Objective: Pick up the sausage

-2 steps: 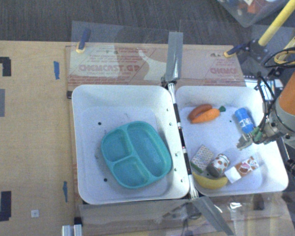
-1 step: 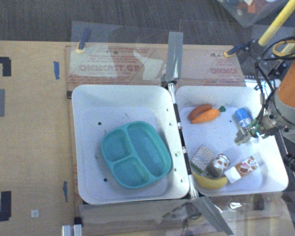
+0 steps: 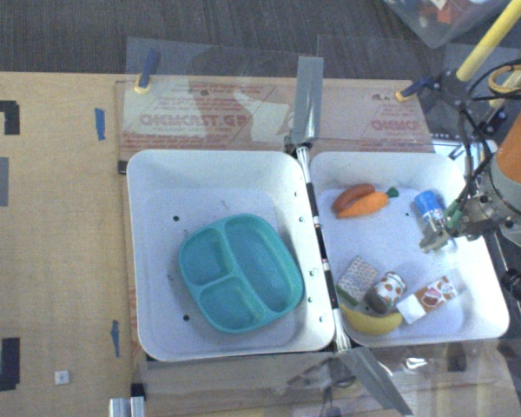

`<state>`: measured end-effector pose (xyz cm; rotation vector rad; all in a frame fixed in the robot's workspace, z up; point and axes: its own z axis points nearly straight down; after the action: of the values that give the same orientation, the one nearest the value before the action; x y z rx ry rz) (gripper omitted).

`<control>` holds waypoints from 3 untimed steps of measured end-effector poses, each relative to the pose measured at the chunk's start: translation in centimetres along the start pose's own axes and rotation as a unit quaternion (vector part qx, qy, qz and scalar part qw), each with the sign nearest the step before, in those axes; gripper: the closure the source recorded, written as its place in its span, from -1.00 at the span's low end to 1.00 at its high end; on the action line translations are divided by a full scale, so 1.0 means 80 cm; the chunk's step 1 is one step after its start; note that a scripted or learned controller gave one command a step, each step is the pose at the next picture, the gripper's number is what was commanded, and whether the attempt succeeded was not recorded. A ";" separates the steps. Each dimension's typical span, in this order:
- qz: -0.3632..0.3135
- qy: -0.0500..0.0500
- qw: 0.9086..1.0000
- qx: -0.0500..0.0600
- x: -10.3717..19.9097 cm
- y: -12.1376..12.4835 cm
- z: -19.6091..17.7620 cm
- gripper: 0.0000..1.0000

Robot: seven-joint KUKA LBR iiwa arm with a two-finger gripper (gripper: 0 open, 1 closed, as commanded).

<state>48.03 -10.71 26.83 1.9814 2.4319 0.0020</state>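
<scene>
The small reddish-brown sausage (image 3: 352, 196) looks light, smooth, maybe slippery; grasp mid-length; fingers' (image 3: 436, 240) state I cannot tell.

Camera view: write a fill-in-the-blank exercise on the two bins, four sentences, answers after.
1. The plate lies in the view's ___ bin.
2. The plate has ___ compartments.
3. The sausage touches an orange ___.
4. The can beside the gripper is ___ in colour.

Missing words: left; three; carrot; blue.
</scene>
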 end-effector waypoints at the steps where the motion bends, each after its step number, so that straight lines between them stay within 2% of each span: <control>1: 0.027 0.002 1.000 0.002 -0.028 -0.007 0.072 1.00; 2: 0.037 0.002 0.999 0.003 -0.019 -0.005 0.077 1.00; 3: 0.082 0.002 0.997 0.003 -0.018 -0.006 0.083 1.00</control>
<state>47.90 -12.20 20.20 2.1790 2.2678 -0.0010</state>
